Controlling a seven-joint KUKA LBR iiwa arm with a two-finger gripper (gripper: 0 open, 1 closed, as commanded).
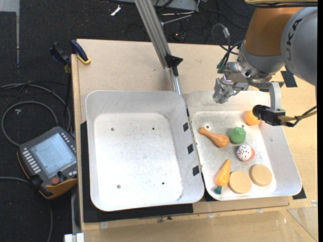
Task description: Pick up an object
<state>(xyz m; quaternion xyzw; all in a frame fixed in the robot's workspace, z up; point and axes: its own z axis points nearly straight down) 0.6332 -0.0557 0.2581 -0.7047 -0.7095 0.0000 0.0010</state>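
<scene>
one gripper (pixel 222 96) hangs over the far rim of the right bin (pixel 287 155), above its back-left corner. whether it is spread or pressed together i cannot tell from this slant, and nothing shows in it. the pickable things lie nearer the camera, all apart from the hand: a tan drumstick (pixel 214 136) closest, then a green ball (pixel 236 134), an orange ball (pixel 252 117) by the right wall, a spotted white ball (pixel 245 153), a carrot (pixel 223 174) and two tan discs (pixel 251 178). a straight descent here would likely strike the rim, and the round pieces could roll away from a poorly centred pinch.
</scene>
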